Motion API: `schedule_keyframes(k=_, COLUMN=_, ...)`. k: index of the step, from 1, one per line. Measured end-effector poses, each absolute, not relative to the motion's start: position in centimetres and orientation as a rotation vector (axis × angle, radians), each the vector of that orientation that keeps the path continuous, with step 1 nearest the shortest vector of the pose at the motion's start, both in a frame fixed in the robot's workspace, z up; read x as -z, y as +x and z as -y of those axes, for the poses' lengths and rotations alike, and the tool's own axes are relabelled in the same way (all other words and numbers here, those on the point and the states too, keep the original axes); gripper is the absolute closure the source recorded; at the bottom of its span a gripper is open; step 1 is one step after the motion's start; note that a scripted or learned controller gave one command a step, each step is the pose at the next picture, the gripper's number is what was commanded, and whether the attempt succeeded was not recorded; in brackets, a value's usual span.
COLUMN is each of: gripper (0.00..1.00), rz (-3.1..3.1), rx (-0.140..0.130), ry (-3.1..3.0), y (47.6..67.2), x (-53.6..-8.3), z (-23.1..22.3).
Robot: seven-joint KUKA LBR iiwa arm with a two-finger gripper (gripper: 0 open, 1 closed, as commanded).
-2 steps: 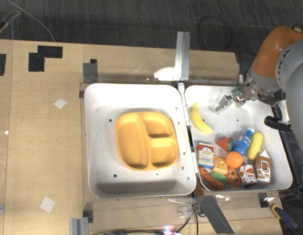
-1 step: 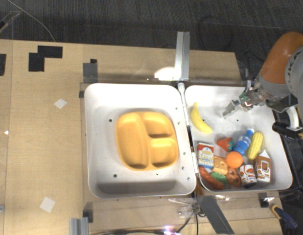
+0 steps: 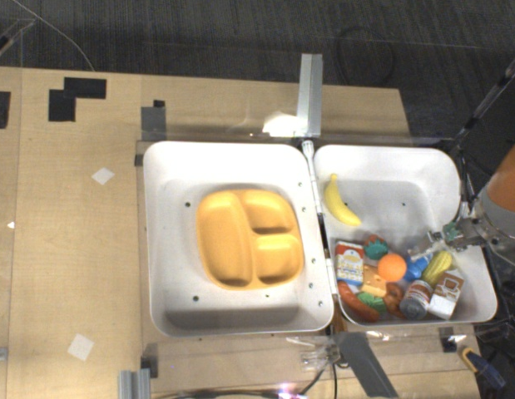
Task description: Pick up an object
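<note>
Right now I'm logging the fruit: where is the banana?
The banana lies in the right bin, against its left wall near the divider, above the heap of toy food at the bin's near end.

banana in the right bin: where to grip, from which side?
Judging by its pose, grip the banana across its narrow mid-body, coming straight down from above. It lies flat and apart from the toy pile, its long axis running roughly up-down beside the bin's left wall, so set the fingers crosswise.

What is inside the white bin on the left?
The left bin holds one yellow divided tray with three compartments, lying flat in the middle. The bin floor beneath the tray is covered, so anything under it cannot be seen.
</note>
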State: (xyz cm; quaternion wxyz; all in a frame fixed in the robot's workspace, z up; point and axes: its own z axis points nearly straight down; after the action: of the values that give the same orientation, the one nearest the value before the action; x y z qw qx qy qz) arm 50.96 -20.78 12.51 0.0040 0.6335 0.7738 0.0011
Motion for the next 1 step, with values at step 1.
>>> schedule_keyframes(k=1, gripper=0.00, rz=-2.109, rx=-0.009, ry=2.317, y=54.93, x=-8.87, z=19.03)
